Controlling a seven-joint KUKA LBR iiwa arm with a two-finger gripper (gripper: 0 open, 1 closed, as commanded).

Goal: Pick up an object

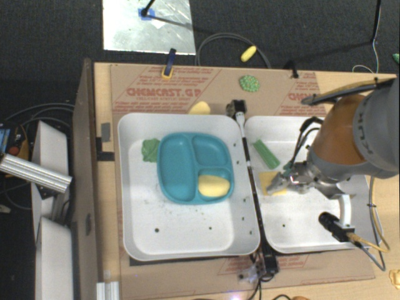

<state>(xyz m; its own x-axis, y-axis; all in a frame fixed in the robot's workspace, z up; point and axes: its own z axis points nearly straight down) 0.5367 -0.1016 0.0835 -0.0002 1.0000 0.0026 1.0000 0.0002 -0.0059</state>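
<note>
My gripper (280, 184) is low in the right bin (300, 233), its fingers down on a flat yellow piece (269, 180) near the bin's left wall. Whether that piece sits between the fingers is hidden by the wrist. A green stick (265, 153) lies just above it in the same bin. In the left bin (140, 230) a teal divided tray (184, 167) holds a yellow lemon-like object (213, 185) in its lower right compartment. A green leafy piece (150, 149) rests at the tray's left edge.
On the cardboard behind the bins lie a yellow object (200, 109), a green dotted disc (249, 83) and a small yellow piece (249, 54). A black clamp (237, 109) sits at the divider's top. The arm's grey and orange body (350, 139) covers the right bin's upper right.
</note>
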